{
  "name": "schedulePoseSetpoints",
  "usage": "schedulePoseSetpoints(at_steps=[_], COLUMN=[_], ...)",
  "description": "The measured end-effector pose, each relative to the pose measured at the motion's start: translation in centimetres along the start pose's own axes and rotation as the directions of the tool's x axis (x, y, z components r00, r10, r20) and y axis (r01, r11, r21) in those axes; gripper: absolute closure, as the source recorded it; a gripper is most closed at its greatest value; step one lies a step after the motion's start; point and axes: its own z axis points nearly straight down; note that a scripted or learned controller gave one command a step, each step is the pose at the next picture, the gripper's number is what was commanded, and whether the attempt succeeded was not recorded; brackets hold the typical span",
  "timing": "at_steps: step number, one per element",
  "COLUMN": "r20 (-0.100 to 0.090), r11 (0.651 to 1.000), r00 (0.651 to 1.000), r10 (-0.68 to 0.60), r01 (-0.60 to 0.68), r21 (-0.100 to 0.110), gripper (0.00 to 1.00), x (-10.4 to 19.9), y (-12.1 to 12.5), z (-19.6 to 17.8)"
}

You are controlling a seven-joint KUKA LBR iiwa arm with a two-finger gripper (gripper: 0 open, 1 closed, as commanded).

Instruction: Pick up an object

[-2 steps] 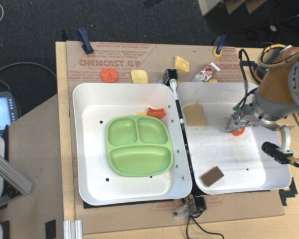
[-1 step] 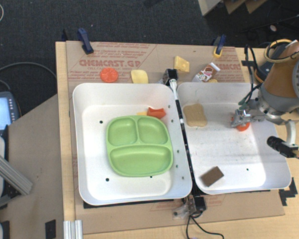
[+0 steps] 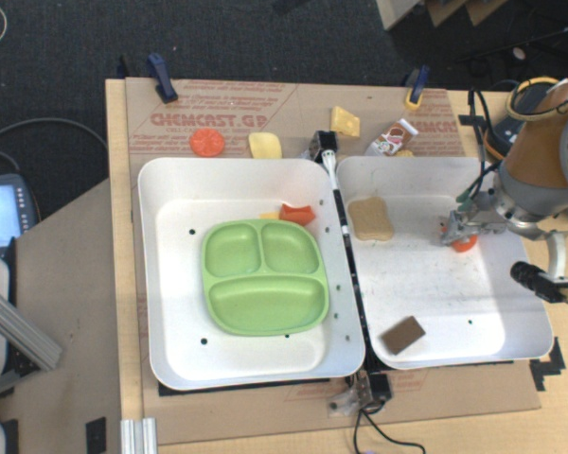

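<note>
**benchwatcher:** ok so the end effector [image 3: 461, 227] is down low in the right shallow white plastic bin [image 3: 473, 343], up near its far right side. Right at its tip there's a small orange-red rounded object [image 3: 465, 244] sitting on the bin floor. Can't tell how wide it's spread or whether it actually has hold of that piece, the tip is too small and dark from this angle.

**kuka_fan:** so it's mid-grasp, basically?

**benchwatcher:** that's my read: lowered onto the pick, lift not done yet. Next it needs a firm close around the orange-red bit, then a straight rise clear of the bin wall.

**kuka_fan:** what else is around?

**benchwatcher:** same bin has a flat tan bread-like slice [image 3: 370, 218] near the divider and a brown rectangular block [image 3: 403, 334] at the front, both well apart from the tip. The left white bin [image 3: 166, 282] holds a green three-compartment plastic tray [image 3: 264, 278] with an orange wedge [image 3: 298, 213] just behind it. A few bits lie on the cardboard-covered worktop [image 3: 265, 102] beyond.
</note>
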Motion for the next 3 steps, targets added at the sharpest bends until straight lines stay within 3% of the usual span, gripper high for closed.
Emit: schedulePoseSetpoints(at_steps=[2, 3], r20=[-0.001, 0.001], r11=[1.000, 1.000], r00=[1.000, 1.000], r10=[0.001, 0.001], r01=[-0.001, -0.001], r21=[0.001, -0.002], gripper=[0.00, 1.00], x=[-0.2, -0.2], y=[-2.5, -2.5], z=[0.0, -1.1])
